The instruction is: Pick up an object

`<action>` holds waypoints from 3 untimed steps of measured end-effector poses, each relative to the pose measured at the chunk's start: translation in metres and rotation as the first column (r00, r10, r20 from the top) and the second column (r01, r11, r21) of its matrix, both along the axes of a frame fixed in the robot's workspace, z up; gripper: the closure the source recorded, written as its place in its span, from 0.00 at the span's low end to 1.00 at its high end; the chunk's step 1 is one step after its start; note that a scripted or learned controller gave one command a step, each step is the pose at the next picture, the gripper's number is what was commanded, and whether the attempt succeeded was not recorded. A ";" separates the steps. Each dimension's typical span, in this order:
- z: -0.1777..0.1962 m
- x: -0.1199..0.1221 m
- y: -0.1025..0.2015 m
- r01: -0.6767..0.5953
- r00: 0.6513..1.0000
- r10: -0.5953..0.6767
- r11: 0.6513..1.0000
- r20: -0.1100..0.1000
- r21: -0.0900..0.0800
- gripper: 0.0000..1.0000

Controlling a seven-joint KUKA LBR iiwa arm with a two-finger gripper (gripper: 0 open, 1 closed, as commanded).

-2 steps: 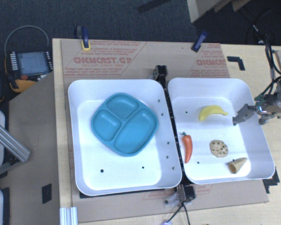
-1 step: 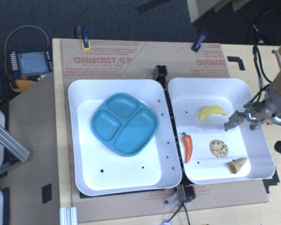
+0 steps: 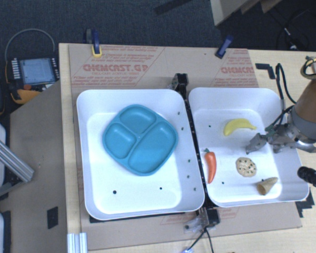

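I see the fingers (image 3: 254, 143) at the frame's right, low over the right bin (image 3: 200, 141), but cannot tell how far apart they are; nothing sits between them. The banana (image 3: 238, 126) lies just above-left, the round slice (image 3: 246, 166) just below, the chilli (image 3: 210, 164) further left.

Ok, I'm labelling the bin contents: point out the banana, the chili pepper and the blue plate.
banana (image 3: 239, 126): camera view, middle of its yellow curve.
chili pepper (image 3: 211, 165): camera view, middle of its red body.
blue plate (image 3: 158, 137): camera view, floor of its largest compartment.
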State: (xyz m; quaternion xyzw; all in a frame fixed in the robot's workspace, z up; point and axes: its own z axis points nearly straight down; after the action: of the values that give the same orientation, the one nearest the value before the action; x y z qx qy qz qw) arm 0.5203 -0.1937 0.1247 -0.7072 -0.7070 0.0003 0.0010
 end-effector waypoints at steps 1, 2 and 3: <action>-0.042 0.000 0.001 0.000 1.000 0.000 1.000 -0.001 0.001 0.00; -0.030 0.000 0.000 0.000 1.000 0.000 1.000 0.003 -0.001 1.00; 0.014 0.008 0.000 -0.001 1.000 0.001 1.000 0.004 -0.003 1.00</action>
State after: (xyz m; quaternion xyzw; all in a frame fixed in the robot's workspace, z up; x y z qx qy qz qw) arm 0.5286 -0.1938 0.1382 -0.7070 -0.7072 -0.0001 -0.0013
